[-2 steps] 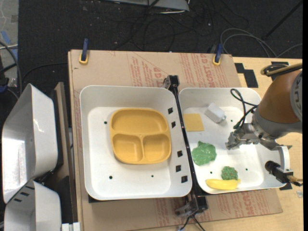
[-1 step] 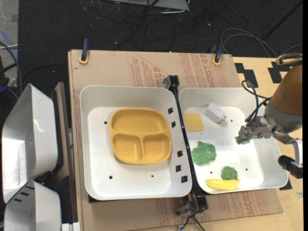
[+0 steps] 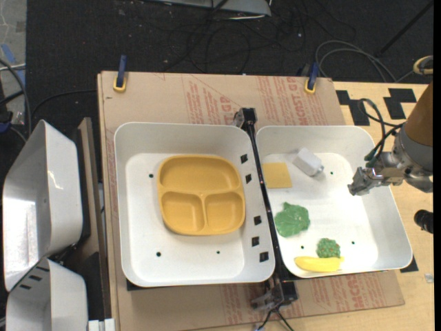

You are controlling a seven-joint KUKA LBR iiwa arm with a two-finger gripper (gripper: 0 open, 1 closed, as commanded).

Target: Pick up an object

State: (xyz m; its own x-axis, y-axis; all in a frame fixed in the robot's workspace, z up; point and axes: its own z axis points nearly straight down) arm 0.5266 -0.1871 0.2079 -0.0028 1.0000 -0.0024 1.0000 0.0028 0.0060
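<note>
The right bin (image 3: pixel 386 243) holds a yellow square block (image 3: pixel 277 175), a small white block (image 3: pixel 309 162), a flat green leafy piece (image 3: pixel 292 219), a small green broccoli-like piece (image 3: pixel 329 247) and a yellow banana (image 3: pixel 318 263). My gripper (image 3: pixel 361 183) hangs over the right side of this bin, well right of the white block, with nothing visible between its fingers. Its fingertips are small and dark against the bin wall.
The left bin (image 3: pixel 131 185) holds a yellow three-compartment tray (image 3: pixel 202 194). A black divider strip (image 3: pixel 258 198) runs between the bins. White containers (image 3: pixel 38 198) stand off the bench at the left. Cables lie behind the bench.
</note>
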